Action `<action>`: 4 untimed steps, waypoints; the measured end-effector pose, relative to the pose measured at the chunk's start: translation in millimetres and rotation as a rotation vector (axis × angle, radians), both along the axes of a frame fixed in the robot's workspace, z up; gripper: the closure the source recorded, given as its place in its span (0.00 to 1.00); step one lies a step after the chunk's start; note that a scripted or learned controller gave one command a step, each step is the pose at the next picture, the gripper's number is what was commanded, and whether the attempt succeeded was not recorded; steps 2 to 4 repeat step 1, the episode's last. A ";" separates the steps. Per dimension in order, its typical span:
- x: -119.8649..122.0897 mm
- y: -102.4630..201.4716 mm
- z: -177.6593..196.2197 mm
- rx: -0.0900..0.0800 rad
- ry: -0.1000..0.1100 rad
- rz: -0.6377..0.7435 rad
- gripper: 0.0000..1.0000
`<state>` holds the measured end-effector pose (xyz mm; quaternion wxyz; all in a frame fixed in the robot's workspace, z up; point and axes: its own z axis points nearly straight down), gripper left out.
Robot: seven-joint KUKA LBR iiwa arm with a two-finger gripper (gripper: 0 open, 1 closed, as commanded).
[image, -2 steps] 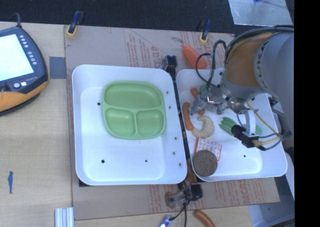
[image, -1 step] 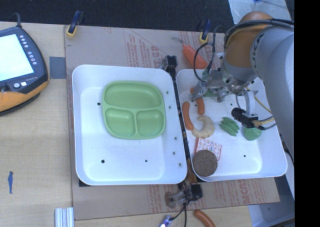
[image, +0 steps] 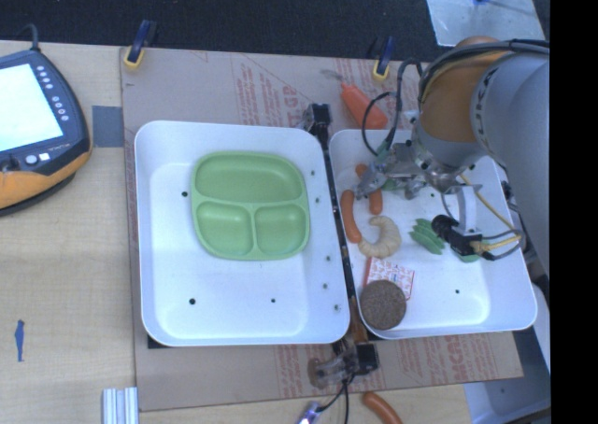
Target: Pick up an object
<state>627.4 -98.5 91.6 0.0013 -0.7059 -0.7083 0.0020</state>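
You have two white bins on the bench: the left bin and the right bin, touching along their inner edges. In the left bin you see one green divided plate, with three compartments, lying flat in the upper half. In the right bin you can count several small things: one sausage lying lengthwise near the left wall, one pale shrimp just beside it, one small red-and-white packet below the shrimp, one brown round cookie touching the lower edge of the packet, one green leafy piece to the right of the shrimp, and one small orange piece under the tool. Outside the bins there is one carrot on the cardboard above the right bin, and one more orange thing at the bottom edge of the cardboard. One tablet-like pendant lies at the far left of the bench. The arm comes in from the right, and its gripper is low in the upper left part of the right bin, just above the orange piece and near the top end of the sausage. Nothing is visible between its fingers, and how wide it is open you cannot tell from this view.
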 end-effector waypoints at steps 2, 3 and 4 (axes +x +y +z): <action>11.9 -16.4 0.4 0.001 -0.002 -0.001 0.00; 11.9 -16.4 0.4 0.001 -0.002 -0.001 0.00; 11.9 -16.4 0.4 0.001 -0.002 -0.001 0.00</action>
